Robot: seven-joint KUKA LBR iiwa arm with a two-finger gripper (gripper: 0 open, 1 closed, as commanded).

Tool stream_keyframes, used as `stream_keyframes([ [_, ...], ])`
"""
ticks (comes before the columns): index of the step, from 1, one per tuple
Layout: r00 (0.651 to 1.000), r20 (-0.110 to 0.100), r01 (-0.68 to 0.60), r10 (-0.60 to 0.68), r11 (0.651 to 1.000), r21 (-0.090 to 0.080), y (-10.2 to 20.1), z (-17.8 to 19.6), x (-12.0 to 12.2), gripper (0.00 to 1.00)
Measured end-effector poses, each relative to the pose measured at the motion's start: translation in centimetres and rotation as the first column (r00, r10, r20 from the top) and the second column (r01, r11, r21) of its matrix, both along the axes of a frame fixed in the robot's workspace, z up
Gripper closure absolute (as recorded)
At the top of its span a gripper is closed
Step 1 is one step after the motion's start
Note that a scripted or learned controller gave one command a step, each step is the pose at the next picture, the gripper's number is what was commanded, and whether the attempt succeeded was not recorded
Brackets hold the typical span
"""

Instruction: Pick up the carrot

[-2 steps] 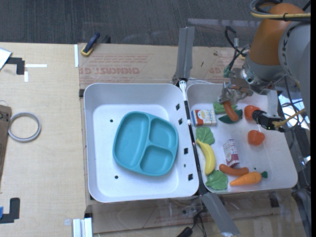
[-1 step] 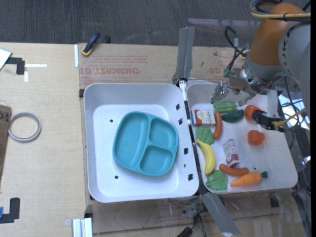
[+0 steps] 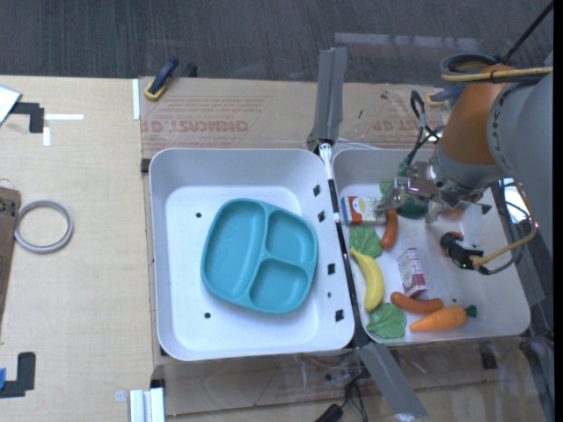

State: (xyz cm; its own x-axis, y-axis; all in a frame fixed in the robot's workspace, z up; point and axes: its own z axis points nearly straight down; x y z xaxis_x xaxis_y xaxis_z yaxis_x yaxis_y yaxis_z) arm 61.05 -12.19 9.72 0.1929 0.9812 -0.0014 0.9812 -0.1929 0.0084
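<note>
The carrot [image 3: 437, 318], orange with a small green tip, lies on its side in the front right corner of the right bin [image 3: 515, 310]. My gripper [image 3: 411, 199] hangs over the back part of that bin, well behind the carrot and a little to its left. It is close to an orange-red sausage-like piece [image 3: 389, 229] and a white-and-red packet [image 3: 359, 209]. Nothing can be seen in its grasp. The arm's orange band [image 3: 471, 121] sits above it.
Touching the carrot's left end is a red-orange piece [image 3: 416, 303], next to a green leaf [image 3: 385, 321]. A banana [image 3: 369, 275], a small can [image 3: 411, 271] and another green leaf [image 3: 363, 240] lie nearby. A blue divided plate [image 3: 259, 255] rests in the left bin [image 3: 176, 236].
</note>
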Motion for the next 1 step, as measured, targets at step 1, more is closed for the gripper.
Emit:
stream_keyframes([
  [1, 0.999, 0.002, -0.041, 0.041, 0.999, 0.0, -1.73, 0.02, 3.16, 0.0],
])
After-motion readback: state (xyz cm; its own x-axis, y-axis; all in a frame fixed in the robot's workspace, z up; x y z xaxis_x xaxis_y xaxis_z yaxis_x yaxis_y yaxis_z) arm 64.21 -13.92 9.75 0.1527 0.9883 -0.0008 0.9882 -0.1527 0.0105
